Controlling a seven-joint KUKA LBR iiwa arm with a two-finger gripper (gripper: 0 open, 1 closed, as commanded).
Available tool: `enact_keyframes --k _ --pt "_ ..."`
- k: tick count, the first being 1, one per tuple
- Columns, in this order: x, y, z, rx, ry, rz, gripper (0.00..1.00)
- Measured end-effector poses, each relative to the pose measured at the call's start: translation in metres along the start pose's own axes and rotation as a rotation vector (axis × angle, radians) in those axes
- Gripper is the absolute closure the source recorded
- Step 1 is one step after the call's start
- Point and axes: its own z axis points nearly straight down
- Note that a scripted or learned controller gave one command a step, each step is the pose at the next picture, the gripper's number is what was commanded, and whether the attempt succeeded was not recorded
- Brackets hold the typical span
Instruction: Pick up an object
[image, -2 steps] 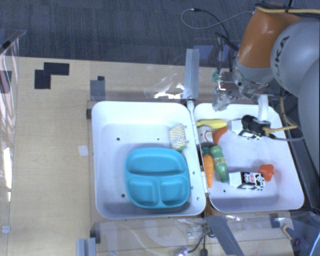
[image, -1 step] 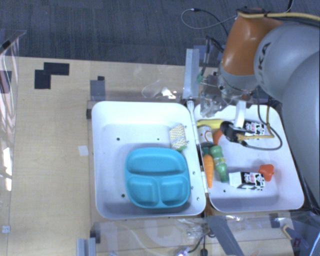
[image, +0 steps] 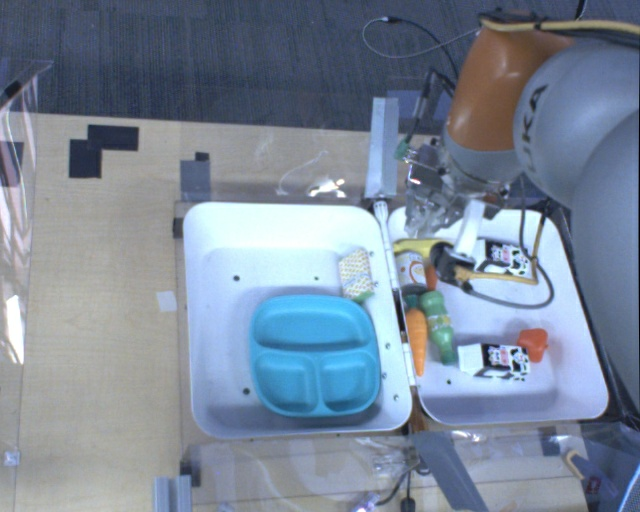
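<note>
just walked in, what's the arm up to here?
The KUKA arm reaches in from the right, and its end effector sits low over the far corner of the right bin, above a cluster with a banana and a carrot. Nothing is visibly held. The left bin holds a blue divided tray and a small patterned item.

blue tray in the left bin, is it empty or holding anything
Empty. The blue divided tray lies flat in the left bin, its three compartments all showing bare blue.
</note>
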Motion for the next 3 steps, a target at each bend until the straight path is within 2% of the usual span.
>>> enact_keyframes --k 1,2,3 --pt "0.026 -0.002 0.042 0.001 0.0 -0.2 1.0" --pt "-0.04 0.052 0.05 0.001 -0.002 -0.048 1.0" --pt "-0.046 0.069 0.056 -0.002 0.0 0.039 1.0"
